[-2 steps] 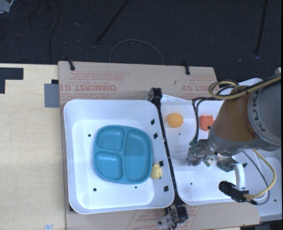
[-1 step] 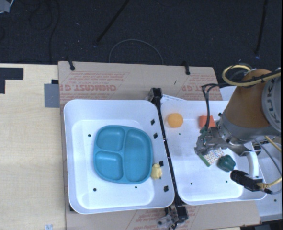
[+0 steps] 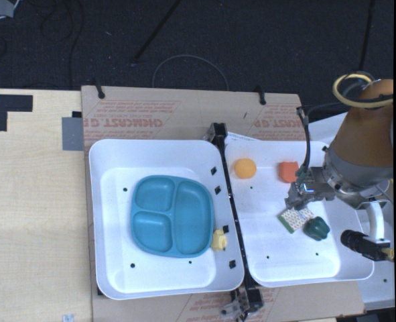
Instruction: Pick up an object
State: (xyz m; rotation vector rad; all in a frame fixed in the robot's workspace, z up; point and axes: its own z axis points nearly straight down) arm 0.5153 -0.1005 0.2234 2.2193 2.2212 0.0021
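Over the right bin (image 3: 265,267), pincer (image 3: 298,203) above checkered pad (image 3: 295,219), its grip state unclear, green object (image 3: 316,229) beside

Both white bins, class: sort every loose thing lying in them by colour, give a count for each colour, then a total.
Blue: 1, the divided plate in the left bin
Yellow: 1, the small piece beside that plate
Orange: 1, the ball in the right bin
Red-orange: 1, the block
Green: 1, the dark lump
Green and white: 1, the checkered pad
Total: 6

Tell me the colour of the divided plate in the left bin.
The divided plate is light blue, seen clearly in the camera view.
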